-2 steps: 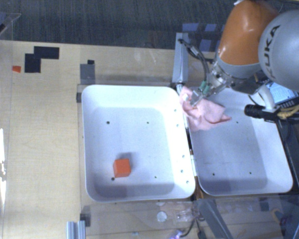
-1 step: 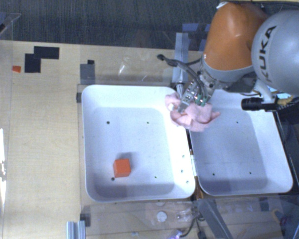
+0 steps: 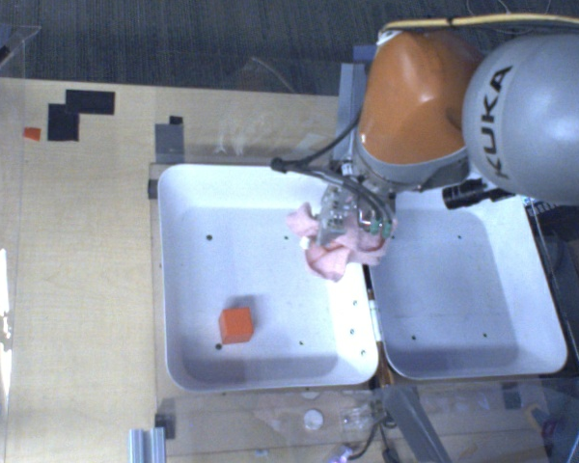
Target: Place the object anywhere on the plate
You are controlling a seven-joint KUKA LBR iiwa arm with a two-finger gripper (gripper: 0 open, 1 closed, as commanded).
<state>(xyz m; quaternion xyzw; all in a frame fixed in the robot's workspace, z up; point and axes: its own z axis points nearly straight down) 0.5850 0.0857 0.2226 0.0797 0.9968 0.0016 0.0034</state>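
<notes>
The light wooden table [image 3: 77, 287] carries two shallow white plastic bins side by side. Past the far edge of the table the floor is dark grey. Near the far left corner of the table sit some flat black square marks [image 3: 77, 112] and one tiny orange square mark [image 3: 32, 134]. A small grey block [image 3: 170, 141] stands just beyond the far left corner of the left white bin [image 3: 203, 355].

The big grey and orange robot arm [image 3: 482, 104] reaches in over the far edge of the right white bin [image 3: 463, 355]. Black letters on its grey shell spell KUKA.

The gripper [image 3: 352, 222] hangs over the right edge of the left white bin. A soft crumpled pink cloth object [image 3: 320, 249] sits right at the gripper, but I cannot tell how far apart the gripper is or if it truly has the cloth.

A small orange cube [image 3: 236, 325] lies near the front left corner of the left white bin, well apart from the cloth.
</notes>
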